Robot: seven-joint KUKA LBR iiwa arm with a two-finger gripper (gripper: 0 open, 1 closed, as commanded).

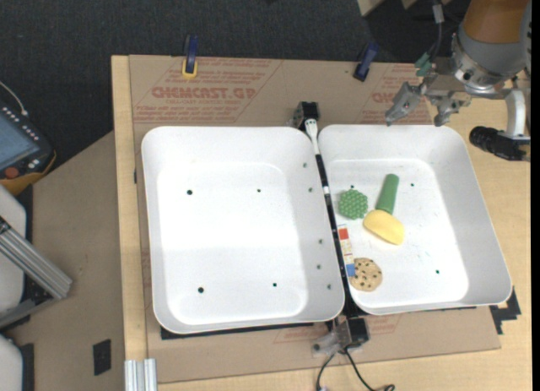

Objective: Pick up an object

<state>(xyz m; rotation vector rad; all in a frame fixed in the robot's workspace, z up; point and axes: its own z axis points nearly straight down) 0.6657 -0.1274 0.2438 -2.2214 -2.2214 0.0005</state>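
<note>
Nearest us in the right bin (472, 178) lie a cookie (366, 274), a yellow piece (384, 228), a green disc (353, 203) and a green cylinder (387, 192), while our gripper (423, 111) hangs spread and empty above the far rim, so we judge descent comes next.

Arm (498, 9): orange band over grey wrist section, silver flange ring below. Tool (423, 111): two grey metal fingers, small teal fitting on its side. Black cable runs alongside upper arm.
</note>
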